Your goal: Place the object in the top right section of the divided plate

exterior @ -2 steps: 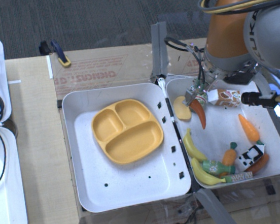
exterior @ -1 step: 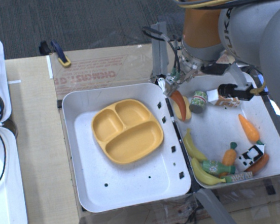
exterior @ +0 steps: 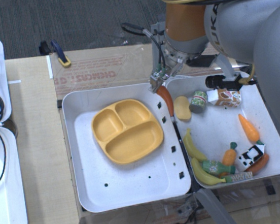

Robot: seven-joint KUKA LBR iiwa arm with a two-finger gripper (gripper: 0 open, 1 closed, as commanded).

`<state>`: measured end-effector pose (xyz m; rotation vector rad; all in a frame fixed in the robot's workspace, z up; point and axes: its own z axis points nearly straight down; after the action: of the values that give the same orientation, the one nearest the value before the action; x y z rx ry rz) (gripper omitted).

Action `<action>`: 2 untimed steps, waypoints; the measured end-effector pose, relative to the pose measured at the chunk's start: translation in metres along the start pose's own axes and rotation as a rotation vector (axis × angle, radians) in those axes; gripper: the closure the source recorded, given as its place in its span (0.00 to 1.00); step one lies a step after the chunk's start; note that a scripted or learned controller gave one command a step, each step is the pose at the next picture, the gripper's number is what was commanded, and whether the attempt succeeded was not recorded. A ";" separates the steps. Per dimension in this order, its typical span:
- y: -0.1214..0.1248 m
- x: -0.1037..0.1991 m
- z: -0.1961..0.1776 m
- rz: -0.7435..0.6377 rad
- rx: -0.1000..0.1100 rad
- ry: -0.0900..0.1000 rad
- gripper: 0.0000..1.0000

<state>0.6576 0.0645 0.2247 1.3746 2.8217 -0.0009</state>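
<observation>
The pincer (exterior: 159, 81) hangs over the wall between the two white bins, its fingers pinching the upper end of a reddish sausage-shaped object (exterior: 165, 99) that dangles above that dividing wall. The yellow divided plate (exterior: 127, 131) lies in the left bin (exterior: 89, 192), its sections bare, just left of the object. In the right bin (exterior: 271, 117) lie a potato (exterior: 182, 108), a small can (exterior: 198, 102), a carrot (exterior: 249, 128) and two bananas (exterior: 197, 160).

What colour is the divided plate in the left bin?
Yellow-orange, plain; the camera view shows the divided plate clearly.
</observation>
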 end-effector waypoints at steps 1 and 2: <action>0.000 -0.001 -0.009 -0.002 -0.001 -0.003 1.00; 0.001 -0.001 -0.018 -0.004 -0.002 -0.006 1.00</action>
<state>0.6590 0.0639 0.2429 1.3666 2.8190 -0.0027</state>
